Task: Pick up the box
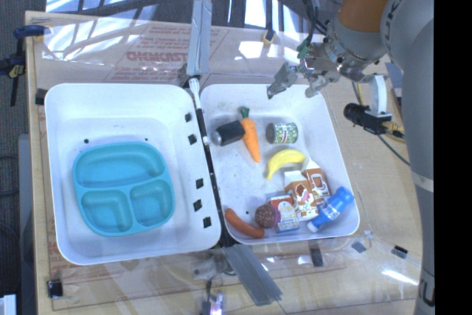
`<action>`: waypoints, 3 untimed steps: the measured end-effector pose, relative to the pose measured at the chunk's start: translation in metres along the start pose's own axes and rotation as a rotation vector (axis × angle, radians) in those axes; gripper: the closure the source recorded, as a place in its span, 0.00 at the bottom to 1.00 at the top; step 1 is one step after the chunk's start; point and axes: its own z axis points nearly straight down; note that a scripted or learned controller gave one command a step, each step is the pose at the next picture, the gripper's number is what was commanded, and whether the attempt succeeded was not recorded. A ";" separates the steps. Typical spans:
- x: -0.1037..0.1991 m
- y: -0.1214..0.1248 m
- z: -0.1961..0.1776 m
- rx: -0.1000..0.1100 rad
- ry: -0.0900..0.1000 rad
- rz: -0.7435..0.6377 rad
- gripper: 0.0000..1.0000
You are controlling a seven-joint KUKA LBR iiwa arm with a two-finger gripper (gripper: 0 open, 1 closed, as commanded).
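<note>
Box lying untouched in the right-hand bin

The small printed cardboard box (pixel 301 195) is resting near the right white plastic bin's (pixel 333 122) front corner, crowded by a yellow banana (pixel 284 161) and blue bottle (pixel 332 208); the pincer (pixel 296 82) is hovering released, grasping nothing, above the far rim.

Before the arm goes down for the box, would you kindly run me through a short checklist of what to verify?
1. Box located: ok. The box lies in the right bin, near its lower right corner.
2. Gripper free: ok. The gripper hangs above the bin's far rim, fingers apart, nothing between them.
3. Gripper over the box: not ok. It sits well away, at the opposite end of the bin.
4. Room around the box: not ok. The banana, blue bottle and a smaller carton crowd it.
5. Box top unobstructed: ok.
</note>
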 end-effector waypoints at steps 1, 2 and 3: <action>0.057 -0.036 0.090 0.000 0.000 -0.173 0.00; 0.071 -0.129 0.140 -0.003 -0.001 -0.232 0.00; 0.071 -0.155 0.166 -0.023 -0.022 -0.205 0.00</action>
